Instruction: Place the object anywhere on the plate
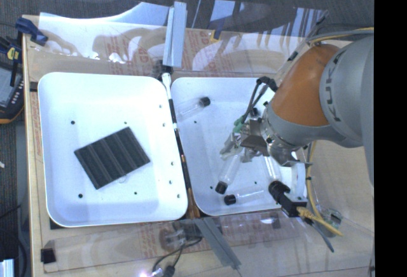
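The grey arm with the orange band (305,88) reaches into the right shallow white bin (210,88). Its claw (245,142) sits low over the bin floor; whether it is wide or narrow cannot be told. Three clear plastic tubes with black caps lie in this bin: one near the top left (193,105), one just below the claw (226,175), one along the bottom edge (243,196). The dark ribbed rectangular plate (112,157) lies tilted in the left white bin (57,91), well apart from the tubes.

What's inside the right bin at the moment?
The right bin holds clear tubes with black caps: one near its far left, others near its front. The pincer and arm cover the bin's right part.
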Robot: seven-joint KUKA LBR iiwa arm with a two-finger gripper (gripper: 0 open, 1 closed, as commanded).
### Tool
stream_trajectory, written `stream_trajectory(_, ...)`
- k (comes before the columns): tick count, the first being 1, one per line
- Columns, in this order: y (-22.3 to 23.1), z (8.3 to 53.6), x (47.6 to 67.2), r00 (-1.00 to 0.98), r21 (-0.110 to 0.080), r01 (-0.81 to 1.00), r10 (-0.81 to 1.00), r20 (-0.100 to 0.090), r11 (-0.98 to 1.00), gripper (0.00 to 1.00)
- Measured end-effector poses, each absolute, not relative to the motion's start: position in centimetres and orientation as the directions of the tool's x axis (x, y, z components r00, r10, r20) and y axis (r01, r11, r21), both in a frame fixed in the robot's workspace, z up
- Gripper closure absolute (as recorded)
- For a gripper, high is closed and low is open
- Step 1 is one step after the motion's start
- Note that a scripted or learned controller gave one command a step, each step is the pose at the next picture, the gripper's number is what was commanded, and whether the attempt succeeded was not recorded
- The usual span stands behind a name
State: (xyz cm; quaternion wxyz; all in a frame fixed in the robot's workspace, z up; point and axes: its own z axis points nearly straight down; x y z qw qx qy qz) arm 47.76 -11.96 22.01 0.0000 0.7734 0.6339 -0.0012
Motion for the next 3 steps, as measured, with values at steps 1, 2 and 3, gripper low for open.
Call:
stream_trajectory(1, -3.6, 21.0, 52.2, 0.271, -0.005, 0.963, 0.963, 0.000, -0.271, 1.00)
stream_trajectory(2, 1.9, 20.0, 65.6, 0.320, -0.005, 0.948, 0.948, -0.002, -0.320, 1.00)
stream_trajectory(3, 9.6, 25.5, 65.6, 0.193, -0.002, 0.981, 0.981, 0.000, -0.193, 1.00)
